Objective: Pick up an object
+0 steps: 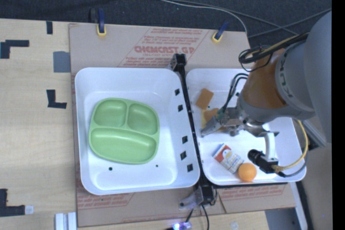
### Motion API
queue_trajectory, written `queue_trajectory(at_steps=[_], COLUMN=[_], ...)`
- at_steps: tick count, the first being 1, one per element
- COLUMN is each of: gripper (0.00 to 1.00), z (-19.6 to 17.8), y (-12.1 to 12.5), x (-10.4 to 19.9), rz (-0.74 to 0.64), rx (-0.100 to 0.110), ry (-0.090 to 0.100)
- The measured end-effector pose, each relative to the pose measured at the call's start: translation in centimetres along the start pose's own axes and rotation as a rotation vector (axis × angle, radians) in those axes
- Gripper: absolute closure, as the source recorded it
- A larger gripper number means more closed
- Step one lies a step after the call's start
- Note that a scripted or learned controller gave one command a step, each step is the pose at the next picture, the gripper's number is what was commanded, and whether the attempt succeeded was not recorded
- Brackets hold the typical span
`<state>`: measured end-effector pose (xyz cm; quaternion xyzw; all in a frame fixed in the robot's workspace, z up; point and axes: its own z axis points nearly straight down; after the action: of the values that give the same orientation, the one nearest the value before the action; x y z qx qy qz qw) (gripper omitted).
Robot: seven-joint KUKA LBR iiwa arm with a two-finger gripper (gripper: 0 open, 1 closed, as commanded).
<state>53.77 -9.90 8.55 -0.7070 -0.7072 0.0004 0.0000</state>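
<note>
Overhead, bench: 2 white bins side by side on a brown cardboard sheet (161,46), a black divider strip between them.
Left bin (86,169): holds 1 green plate (124,130) with 3 compartments, lying flat, left of centre.
Right bin (215,77): holds the loose objects and the arm's working end.
Arm (294,83): grey with an orange band, reaching in from the right, low over the right bin.
Gripper (210,127): near the bin's left wall, pointing left; fingers appear slightly apart, tips close to the floor; nothing seen between them.
Brown block (204,98): upper left of the right bin, just above the gripper, apart from it.
2nd brown piece (210,115): right at the fingers; contact cannot be told.
Small carton (227,158): white with red and yellow print, lower middle of the right bin, below the gripper.
Orange ball (247,172): just right of the carton, near the front wall.
Clamps: 2 yellow ones (101,29) on the cardboard's far edge.
</note>
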Motion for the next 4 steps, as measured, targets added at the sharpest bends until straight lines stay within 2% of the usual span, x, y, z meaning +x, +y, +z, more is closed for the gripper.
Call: queue_trajectory(at_steps=[1,2,3,4], gripper=[1.0,1.0,1.0,1.0], z=[-1.0,-5.2,-11.5,-14.2], y=[0.0,0.1,0.3,0.4], x=[0.0,0.4,0.8,0.8], rz=[-0.001,-0.002,-0.002,-0.002], rx=[-0.002,-0.001,-0.005,-0.001], ry=[-0.002,0.001,0.0,0.001])
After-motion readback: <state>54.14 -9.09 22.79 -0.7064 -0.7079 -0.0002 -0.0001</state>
